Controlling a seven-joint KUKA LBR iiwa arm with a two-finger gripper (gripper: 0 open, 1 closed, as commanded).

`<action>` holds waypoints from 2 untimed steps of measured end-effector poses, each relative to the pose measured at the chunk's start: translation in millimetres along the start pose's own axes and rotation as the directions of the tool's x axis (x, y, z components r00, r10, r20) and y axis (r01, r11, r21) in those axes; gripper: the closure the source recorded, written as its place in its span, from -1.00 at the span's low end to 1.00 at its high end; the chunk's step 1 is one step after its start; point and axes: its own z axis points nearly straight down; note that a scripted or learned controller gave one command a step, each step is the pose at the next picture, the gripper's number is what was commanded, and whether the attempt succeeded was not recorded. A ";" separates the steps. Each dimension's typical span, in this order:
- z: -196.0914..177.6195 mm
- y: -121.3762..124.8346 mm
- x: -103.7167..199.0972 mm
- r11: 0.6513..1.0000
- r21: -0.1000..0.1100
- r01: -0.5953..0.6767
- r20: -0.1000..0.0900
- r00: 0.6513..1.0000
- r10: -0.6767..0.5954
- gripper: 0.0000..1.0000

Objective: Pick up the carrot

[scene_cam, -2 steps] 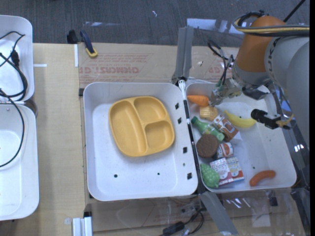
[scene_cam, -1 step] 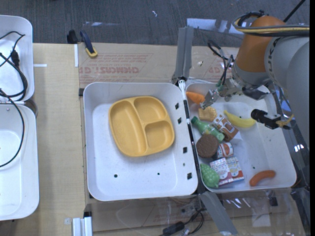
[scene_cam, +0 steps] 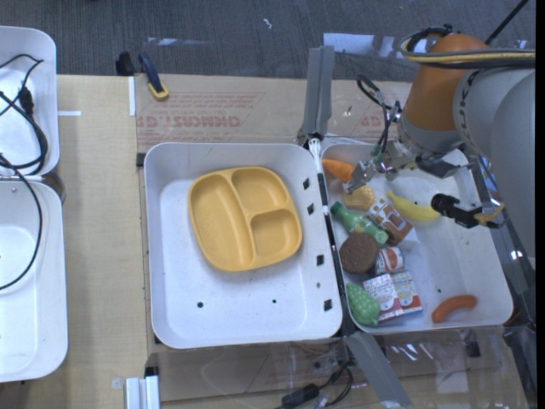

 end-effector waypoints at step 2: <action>-11.5 1.7 -0.7 1.000 -0.006 -0.001 0.002 1.000 0.001 -1.00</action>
